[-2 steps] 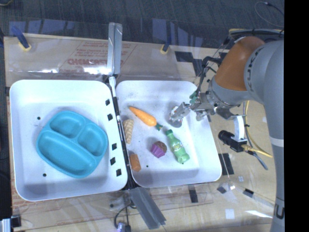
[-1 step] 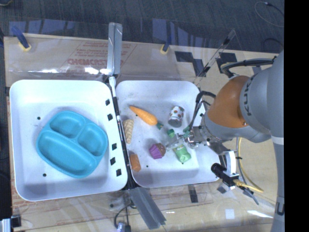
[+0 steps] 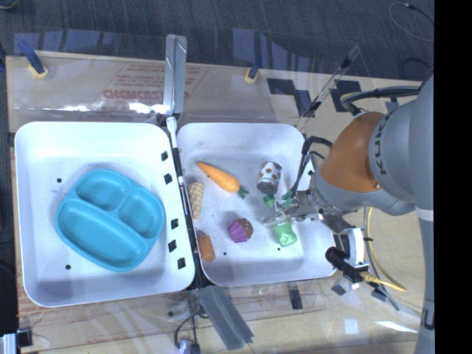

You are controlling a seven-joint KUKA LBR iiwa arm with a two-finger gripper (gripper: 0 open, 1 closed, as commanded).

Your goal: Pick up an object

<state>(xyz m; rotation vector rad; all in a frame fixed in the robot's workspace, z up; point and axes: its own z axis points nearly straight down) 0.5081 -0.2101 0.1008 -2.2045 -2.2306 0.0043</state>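
1. Two white bins side by side on the desk [image 3: 66, 87]: left bin [image 3: 29, 198] carrying a blue divided plate [image 3: 110, 217], right bin [image 3: 243, 135] carrying the loose candidates for pickup.
2. Along the right bin's left wall, a pale corn cob [image 3: 195, 199] and, below it, a small brown piece [image 3: 206, 247], both against the divider.
3. Further right, an orange carrot [image 3: 219, 175] lying aslant, a purple object [image 3: 239, 230] just below the middle, and a spotted can [image 3: 269, 175] near the far right.
4. At the right side of that bin, a green object [image 3: 285, 234] lying right under the gripper [image 3: 284, 212], close enough to look like the chosen target.
5. Step in hand, as a guess: the descent or closing phase of a grasp on that green object; no lift evident yet.
6. Cannot tell whether the gripper is spread or closed, too tangled with glare and cabling; no hold claimed.
7. Next move likely calls for a firm closure centred on the green object, then a straight lift clear of the can and the bin wall.
8. Arm [image 3: 354, 168] reaching in from the right, orange band over the bin's edge, wrist bent down and leftward into the bin.
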